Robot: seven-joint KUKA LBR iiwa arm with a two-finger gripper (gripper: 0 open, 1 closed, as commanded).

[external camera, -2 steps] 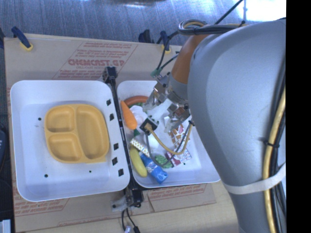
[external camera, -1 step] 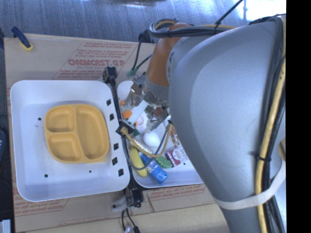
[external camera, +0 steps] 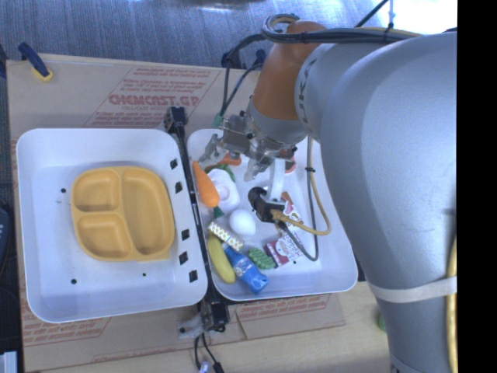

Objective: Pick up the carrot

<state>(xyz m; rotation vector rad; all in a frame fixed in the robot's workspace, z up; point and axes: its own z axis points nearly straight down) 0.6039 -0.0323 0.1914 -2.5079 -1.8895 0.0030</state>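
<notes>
In the camera view the gripper [external camera: 235, 162] is hanging over the far end of the right bin [external camera: 335, 264]; its fingers [external camera: 211, 154] are standing spread apart with nothing gripped between them, and a small red-and-green scrap, too small to tell, is lying under the gap.

The carrot [external camera: 206, 186] is lying in that bin just beside the finger on the view's left, starting at about that fingertip and running toward the near edge; its long axis is going from far to near, slanting a little to the view's right as it comes nearer, roughly along the wall the two bins share; its narrower end is pointing to the far side and its thicker end to the near side; it is lying flat and apart from the fingers.

A pale rounded thing [external camera: 224, 186] is pressing against the carrot on the side facing the gap between the fingers; a white egg [external camera: 243, 224] is sitting nearer than the fingers, just past the carrot's thick end; a checkered strip [external camera: 225, 234] is lying beside the egg; nearer still a banana [external camera: 220, 260], a blue bottle [external camera: 247, 271] and a green piece [external camera: 262, 259] are crowding together; a red-and-white packet [external camera: 284, 247] is lying nearer than the finger on the view's right.

Well apart from the fingers, in the left bin [external camera: 31, 231], a yellow divided plate [external camera: 123, 212] is lying flat.
</notes>
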